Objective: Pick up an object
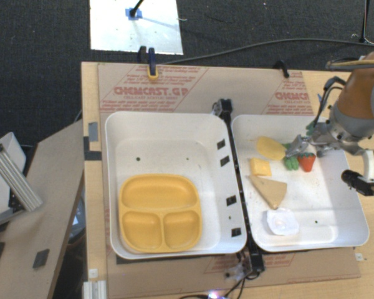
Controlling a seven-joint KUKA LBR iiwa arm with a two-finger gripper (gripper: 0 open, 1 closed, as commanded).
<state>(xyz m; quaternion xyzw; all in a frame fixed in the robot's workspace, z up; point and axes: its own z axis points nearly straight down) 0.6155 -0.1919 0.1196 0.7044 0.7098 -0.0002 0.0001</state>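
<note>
The right bin (336, 229) holds several small items. A yellow rounded piece (269, 147) lies near its upper left, with a small yellow block (260, 167) below it. Under that sits a tan wedge (269, 192), and a white round item (281, 222) rests near the front. A red piece with a green end (305, 162) lies right of the yellow rounded piece. My gripper (299, 147) hangs low just above this red and green piece, reaching in from the right. The wrist partly hides what lies under it.
The left bin (168, 136) carries a yellow divided plate (161, 212) at its front. A black divider strip (232, 167) runs between the bins. A black handle-like part (361, 182) juts over the right bin's right side.
</note>
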